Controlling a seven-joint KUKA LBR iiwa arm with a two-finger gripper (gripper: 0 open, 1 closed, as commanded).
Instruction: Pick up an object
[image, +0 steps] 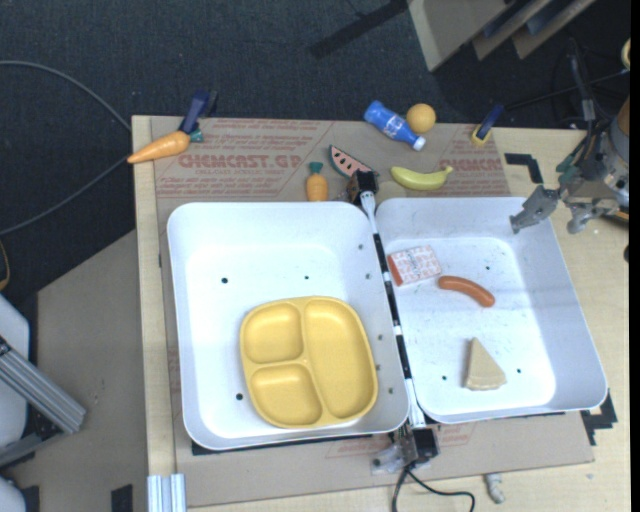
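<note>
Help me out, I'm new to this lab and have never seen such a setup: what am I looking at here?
One camera looks down at a slant on a bench with two shallow white bins. The left bin holds a yellow divided plate. The right bin holds toy food: a sausage, a wedge of bread and a small red-and-white packet. Behind the bins lie a carrot, a banana, a blue bottle and other toys. At the right edge, the robot arm's gripper hangs over the right bin's far corner, holding nothing. Its job is to pick something up.
</note>
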